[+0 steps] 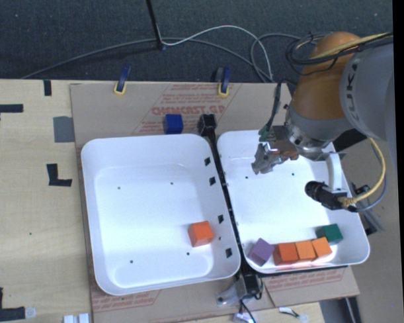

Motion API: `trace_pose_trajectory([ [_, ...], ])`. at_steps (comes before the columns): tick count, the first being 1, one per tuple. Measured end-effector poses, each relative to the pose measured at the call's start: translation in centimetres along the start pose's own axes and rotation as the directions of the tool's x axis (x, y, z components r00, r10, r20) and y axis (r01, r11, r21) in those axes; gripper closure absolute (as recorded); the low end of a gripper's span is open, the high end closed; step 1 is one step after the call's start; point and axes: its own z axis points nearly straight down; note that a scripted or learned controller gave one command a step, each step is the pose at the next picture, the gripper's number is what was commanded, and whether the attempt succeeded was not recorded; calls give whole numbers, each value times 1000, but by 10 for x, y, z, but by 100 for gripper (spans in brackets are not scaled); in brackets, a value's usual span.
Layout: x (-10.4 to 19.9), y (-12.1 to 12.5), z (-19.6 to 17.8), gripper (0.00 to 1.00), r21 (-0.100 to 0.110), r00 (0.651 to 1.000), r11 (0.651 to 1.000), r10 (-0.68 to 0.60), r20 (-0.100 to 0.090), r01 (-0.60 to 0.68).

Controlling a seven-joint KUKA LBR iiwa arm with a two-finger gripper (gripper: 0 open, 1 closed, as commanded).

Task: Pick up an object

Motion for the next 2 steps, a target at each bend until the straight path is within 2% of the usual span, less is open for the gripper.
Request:
trace_pose_trajectory([
  [2,110,-2,13,100,1,1000,1000,0,0,0],
])
